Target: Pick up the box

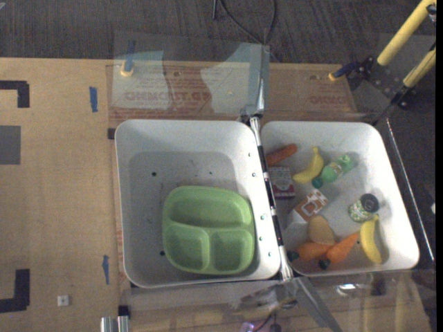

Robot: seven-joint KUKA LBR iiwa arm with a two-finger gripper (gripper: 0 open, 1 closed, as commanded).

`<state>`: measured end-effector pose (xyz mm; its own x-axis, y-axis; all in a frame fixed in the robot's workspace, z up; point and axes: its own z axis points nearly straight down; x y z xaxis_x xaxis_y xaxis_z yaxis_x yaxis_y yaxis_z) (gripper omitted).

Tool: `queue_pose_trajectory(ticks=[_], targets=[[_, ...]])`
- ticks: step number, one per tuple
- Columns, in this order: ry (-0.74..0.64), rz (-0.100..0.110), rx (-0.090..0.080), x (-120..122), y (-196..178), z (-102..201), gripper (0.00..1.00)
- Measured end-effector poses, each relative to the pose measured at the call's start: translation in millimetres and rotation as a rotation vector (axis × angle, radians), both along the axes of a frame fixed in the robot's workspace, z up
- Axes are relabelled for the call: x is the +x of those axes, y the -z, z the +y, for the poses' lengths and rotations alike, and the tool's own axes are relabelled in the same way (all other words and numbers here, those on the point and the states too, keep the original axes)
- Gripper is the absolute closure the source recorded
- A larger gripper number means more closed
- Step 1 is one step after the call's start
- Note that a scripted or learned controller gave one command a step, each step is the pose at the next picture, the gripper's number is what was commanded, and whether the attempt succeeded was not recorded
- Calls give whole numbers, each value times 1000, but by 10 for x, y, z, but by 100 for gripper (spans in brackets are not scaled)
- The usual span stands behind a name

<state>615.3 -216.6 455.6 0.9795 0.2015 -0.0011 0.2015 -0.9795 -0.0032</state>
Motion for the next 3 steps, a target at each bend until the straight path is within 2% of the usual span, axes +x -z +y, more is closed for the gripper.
queue_pose_trajectory(ticks=[2, 3], targets=[[-7, -2, 0, 17, -207, 19, 100], [-6, -1, -1, 18, -204, 20, 0]])
